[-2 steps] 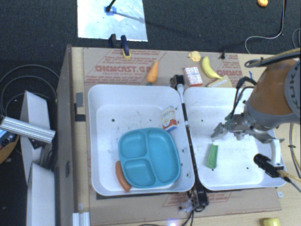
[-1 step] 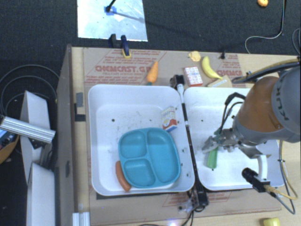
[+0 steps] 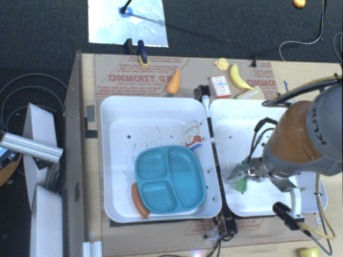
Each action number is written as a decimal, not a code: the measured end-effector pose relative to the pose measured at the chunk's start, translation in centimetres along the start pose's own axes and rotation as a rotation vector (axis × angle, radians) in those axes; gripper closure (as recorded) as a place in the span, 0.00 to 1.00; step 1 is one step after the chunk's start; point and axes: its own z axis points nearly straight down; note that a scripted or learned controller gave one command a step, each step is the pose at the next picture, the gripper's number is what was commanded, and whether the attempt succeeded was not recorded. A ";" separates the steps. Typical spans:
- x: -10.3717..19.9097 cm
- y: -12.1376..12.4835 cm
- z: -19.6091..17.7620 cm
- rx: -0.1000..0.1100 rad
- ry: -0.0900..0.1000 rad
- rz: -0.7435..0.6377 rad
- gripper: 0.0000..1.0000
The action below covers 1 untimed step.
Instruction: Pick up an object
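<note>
I saw the left bin (image 3: 115, 122) crowded low: the blue divided tray (image 3: 170, 179) filled its lower half, a sausage (image 3: 139, 200) wedged beside it, a small carton (image 3: 193, 134) near the right wall. Its upper floor lay open. In the right bin (image 3: 236, 116), the arm (image 3: 300, 138) blocked the lower right; the upper left was free.

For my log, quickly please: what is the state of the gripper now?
Gripper: cannot be told; it is low in the right bin, by a green object.

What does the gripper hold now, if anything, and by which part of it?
It cannot be told. The gripper sits low in the right bin, with a small green object at its tip; whether it is gripped is unclear.
</note>
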 end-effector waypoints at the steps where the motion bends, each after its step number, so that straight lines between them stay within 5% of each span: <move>1: -3.5 1.9 -0.2 -0.005 -0.003 0.001 0.00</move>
